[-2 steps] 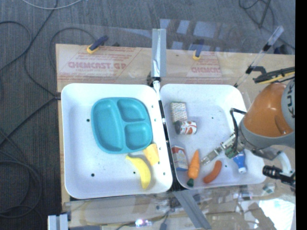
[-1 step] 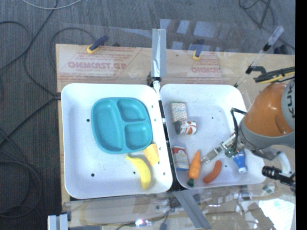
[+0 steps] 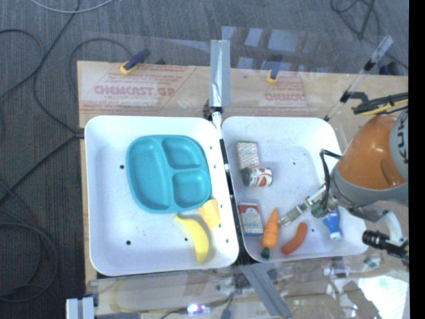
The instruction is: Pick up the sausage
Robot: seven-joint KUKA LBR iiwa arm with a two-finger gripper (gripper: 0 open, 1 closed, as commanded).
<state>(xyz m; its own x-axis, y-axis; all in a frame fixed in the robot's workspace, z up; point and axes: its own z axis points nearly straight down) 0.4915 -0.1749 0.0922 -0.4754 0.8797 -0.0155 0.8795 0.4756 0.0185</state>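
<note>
- Reaching in from the right, my grey arm with its orange band (image 3: 372, 155) hangs over the right-hand shallow white bin (image 3: 299, 135).
- My two-finger gripper (image 3: 289, 216) points down and to the left, its slim metal fingers (image 3: 297, 211) low in the front part of that bin.
- From this slant I cannot tell whether those fingers stand wide or narrow, and I see nothing between them.
- My target, the small reddish-brown sausage (image 3: 294, 238), lies on the bin floor near the front wall, just below and beside my fingertips, tilted with its upper end to the right.
- Just left of it lies an orange toy carrot with a green tip (image 3: 269, 229), nearly upright in the view.
- Left of the carrot sits a small red and white packet (image 3: 250, 218).
- Further back in the same bin are a red and white can on its side (image 3: 257, 177) and a pale patterned box (image 3: 248, 154).
- A small blue and white bottle (image 3: 331, 223) lies right of the sausage, under my wrist.
- Across the divide, the left-hand white bin (image 3: 106, 178) holds a turquoise plastic plate with three compartments (image 3: 167, 173).
- Two yellow banana-like pieces (image 3: 196, 234) rest in front of that plate, touching each other.
</note>
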